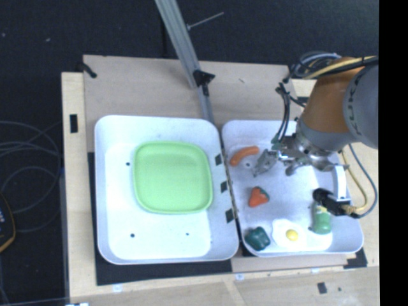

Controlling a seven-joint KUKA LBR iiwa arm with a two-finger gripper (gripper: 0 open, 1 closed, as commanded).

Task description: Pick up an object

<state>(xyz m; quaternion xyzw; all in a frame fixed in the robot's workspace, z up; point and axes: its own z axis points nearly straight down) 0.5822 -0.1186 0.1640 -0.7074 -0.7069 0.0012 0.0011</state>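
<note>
Five objects are lying in my right bin (pixel 357 238) | jaws (pixel 271 162) hovering spread, empty | approaching sausage (pixel 244 154); next needing descent.

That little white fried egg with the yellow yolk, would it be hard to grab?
Probably. The flat white fried egg with the yellow yolk lies low in the right white bin, so the pincer may slide over it. It looks light and unlikely to roll.
</note>
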